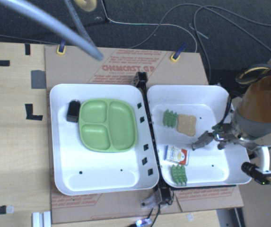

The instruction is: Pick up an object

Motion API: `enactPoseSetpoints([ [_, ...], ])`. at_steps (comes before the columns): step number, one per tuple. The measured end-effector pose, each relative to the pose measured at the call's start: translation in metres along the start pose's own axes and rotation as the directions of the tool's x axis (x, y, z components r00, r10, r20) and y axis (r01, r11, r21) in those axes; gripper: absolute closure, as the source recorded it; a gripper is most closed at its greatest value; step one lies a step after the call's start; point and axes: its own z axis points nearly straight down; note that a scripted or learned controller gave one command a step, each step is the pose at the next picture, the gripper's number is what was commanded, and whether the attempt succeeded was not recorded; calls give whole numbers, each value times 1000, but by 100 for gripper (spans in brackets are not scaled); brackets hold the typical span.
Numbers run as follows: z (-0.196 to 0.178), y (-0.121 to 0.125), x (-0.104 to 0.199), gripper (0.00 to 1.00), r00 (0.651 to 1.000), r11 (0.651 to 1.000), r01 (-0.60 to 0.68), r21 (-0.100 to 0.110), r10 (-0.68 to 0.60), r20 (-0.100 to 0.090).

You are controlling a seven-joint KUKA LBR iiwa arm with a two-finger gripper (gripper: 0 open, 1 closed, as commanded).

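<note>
Grey tool [206, 140] low over right bin [220, 96], nothing visibly pinched.
Tan block [187, 125] just up-left of tool, nearest target; finger spread: cannot tell. Carton [176, 155] down-left, green pieces [170, 119] [179, 174] beyond, all in right bin.

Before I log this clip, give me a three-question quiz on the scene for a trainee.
1. True or false: the green divided plate lies in the right bin.
2. How many green ridged pieces lie in the right bin?
3. Which lies nearest the tool: A) black block, B) tan slice, C) green divided plate?

Key: 1 false, it lies in the left bin; 2 two; 3 B.
</note>
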Motion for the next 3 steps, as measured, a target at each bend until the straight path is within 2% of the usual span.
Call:
enactPoseSetpoints([
  [1, 44, 4, 4, 0, 1000, 1000, 1, -1, -1, 0],
  [2, 63, 6, 3, 0, 1000, 1000, 1, -7, -1, 0],
  [3, 49, 9, 6, 100, 1000, 1000, 4, -12, -4, -7],
])
